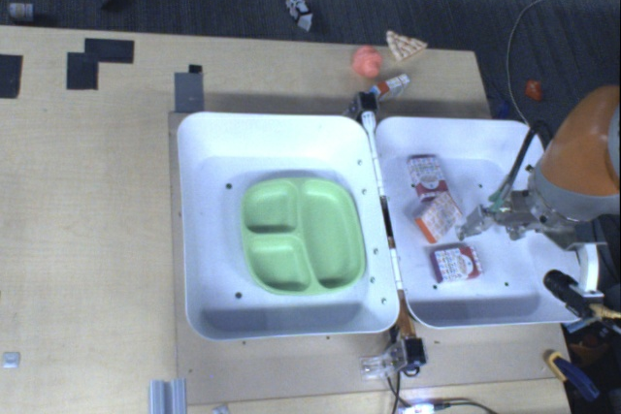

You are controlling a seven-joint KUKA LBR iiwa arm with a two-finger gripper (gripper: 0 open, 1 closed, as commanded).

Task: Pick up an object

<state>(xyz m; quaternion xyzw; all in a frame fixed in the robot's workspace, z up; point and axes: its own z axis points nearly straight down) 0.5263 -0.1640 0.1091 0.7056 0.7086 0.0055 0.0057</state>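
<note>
on the bench's right bin (505, 301), the hand (477, 220) hovers beside packets (439, 216).

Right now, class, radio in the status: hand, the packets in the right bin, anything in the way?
Hand low in right bin, beside the packets. Three packets: top, middle, bottom; none seen in hand. Green tray sits in left bin, out of the way.
</note>
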